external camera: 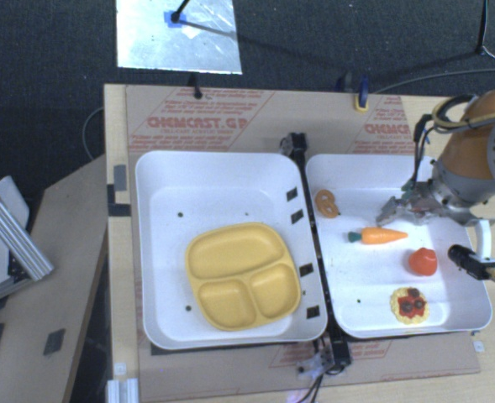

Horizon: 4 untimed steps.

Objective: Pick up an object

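Four foods lie by my pincer (396,211), whose grip I cannot tell. The carrot (380,236) is just below it, the tomato (423,261) farther, then the pretzel (326,203) leftward, the cookie (409,304) farthest.

The worktop (230,112), a printed brown board, bears two white bins side by side: the right bin (360,326) beneath the hand (396,211), the left bin (159,233) beyond it.

Smooth, glossy white plastic bins (230,170) hold a matt yellow plastic tray (243,274) and a glossy plastic carrot (380,236).
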{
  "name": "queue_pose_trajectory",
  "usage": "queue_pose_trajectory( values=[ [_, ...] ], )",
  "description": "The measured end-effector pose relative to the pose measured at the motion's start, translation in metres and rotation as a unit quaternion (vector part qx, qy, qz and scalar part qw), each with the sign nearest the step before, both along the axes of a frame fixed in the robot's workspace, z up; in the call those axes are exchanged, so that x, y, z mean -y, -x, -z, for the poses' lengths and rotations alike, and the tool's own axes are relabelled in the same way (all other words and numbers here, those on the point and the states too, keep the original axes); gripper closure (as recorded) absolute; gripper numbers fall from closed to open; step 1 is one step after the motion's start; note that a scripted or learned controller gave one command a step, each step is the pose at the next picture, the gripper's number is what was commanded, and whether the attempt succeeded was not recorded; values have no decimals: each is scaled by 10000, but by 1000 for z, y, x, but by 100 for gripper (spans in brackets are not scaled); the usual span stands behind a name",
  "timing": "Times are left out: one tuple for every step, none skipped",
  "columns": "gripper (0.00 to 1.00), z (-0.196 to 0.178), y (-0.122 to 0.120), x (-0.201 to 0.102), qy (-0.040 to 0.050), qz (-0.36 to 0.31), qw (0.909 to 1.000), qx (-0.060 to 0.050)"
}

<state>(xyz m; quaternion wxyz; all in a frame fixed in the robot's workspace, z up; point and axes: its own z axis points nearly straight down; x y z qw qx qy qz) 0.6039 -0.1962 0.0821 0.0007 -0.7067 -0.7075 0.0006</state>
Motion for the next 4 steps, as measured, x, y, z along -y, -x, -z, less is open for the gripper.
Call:
queue_pose_trajectory(
  values=[
    [100,-14,-2,1,14,-1,10000,37],
    [100,-61,-11,-3,12,-20,10000,45],
    [100,-112,-14,-12,12,-28,10000,49],
    [100,-166,-16,-12,14,-29,10000,51]
  ],
)
